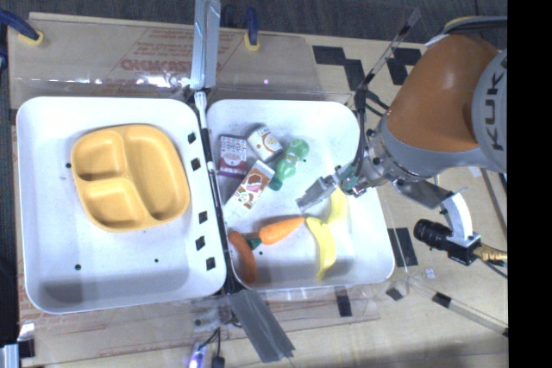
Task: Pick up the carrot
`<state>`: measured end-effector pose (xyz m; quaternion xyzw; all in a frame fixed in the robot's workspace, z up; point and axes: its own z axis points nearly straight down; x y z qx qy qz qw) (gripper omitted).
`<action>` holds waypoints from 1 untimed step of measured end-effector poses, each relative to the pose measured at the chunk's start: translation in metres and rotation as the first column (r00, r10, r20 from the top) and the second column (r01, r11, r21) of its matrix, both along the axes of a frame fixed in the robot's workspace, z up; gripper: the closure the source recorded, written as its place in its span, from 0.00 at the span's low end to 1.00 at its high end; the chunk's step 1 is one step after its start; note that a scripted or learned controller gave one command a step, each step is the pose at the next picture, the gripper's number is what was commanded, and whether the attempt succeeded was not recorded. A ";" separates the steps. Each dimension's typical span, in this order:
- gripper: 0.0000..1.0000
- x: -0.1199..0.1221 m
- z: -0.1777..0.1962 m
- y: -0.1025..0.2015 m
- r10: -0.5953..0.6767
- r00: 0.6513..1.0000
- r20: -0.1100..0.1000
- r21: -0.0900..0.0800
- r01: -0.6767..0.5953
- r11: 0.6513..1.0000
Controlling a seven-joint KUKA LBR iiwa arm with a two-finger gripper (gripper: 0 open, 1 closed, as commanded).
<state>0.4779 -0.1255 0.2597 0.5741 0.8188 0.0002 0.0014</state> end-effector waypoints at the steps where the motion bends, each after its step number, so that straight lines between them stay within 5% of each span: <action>1: 0.00 -0.002 -0.051 -0.004 0.262 0.965 -0.006 0.003 -0.262 0.965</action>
